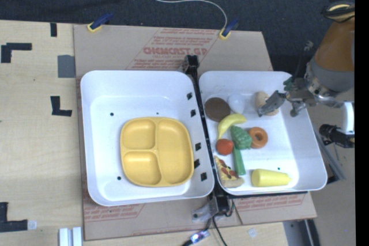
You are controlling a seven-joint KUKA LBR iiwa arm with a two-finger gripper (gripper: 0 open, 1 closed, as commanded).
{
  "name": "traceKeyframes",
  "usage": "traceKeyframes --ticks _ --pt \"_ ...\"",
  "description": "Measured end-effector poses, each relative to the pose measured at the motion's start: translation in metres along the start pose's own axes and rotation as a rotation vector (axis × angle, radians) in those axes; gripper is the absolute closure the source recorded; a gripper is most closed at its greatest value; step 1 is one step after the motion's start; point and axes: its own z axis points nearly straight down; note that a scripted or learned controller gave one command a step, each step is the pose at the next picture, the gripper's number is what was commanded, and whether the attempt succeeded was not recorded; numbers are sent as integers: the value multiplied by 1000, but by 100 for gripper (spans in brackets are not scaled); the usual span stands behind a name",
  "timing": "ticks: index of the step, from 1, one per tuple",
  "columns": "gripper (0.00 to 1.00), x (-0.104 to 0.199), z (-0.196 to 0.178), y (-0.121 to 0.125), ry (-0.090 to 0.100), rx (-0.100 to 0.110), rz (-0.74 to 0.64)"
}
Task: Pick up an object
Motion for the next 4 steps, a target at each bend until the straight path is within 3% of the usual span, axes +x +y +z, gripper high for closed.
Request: traceKeyframes --ticks 1,3,4 --pt "0 0 -7 3 -3 -13 -3" --pt "0 9 110 5 -2 -9 -4" --pt "100 9 97 6 -2 -12 -5"
